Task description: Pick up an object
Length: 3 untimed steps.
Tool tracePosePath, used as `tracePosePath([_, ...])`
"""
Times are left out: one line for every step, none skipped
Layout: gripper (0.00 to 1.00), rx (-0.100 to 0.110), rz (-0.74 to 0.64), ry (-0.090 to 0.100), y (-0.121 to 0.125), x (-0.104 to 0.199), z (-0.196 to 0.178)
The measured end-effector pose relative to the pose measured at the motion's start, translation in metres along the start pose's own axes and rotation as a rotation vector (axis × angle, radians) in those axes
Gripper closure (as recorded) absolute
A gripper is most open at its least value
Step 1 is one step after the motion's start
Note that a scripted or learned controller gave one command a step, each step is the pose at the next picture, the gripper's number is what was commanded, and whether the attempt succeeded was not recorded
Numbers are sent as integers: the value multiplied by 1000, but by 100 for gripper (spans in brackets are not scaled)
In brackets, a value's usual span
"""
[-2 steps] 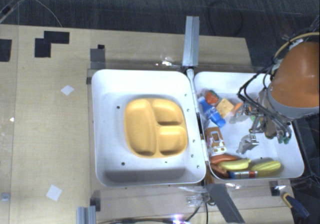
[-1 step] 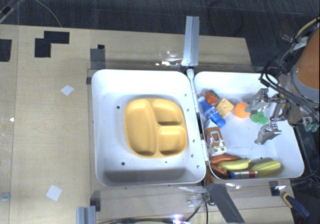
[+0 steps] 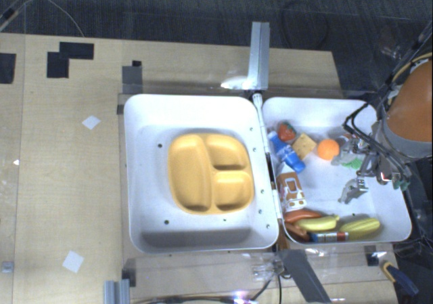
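Orange ball (image 3: 328, 149) lies just up-left of the gripper (image 3: 356, 184) in the right bin (image 3: 399, 218). Finger state: cannot tell.

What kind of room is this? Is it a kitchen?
Probably not a kitchen; more likely a robot lab. A robot arm reaches over a wooden bench with two white bins: the left bin holds a yellow divided tray, the right bin what look like toy bananas and an orange ball.
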State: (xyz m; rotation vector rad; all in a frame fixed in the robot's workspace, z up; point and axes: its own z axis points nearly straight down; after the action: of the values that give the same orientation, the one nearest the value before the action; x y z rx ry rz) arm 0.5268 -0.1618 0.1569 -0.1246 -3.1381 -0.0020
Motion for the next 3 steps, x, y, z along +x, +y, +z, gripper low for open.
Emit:
tracePosePath([0, 1, 169, -8, -36, -48, 50])
tracePosePath([0, -2, 395, -15, 60, -58, 67])
tracePosePath([0, 0, 379, -14, 33, -101, 68])
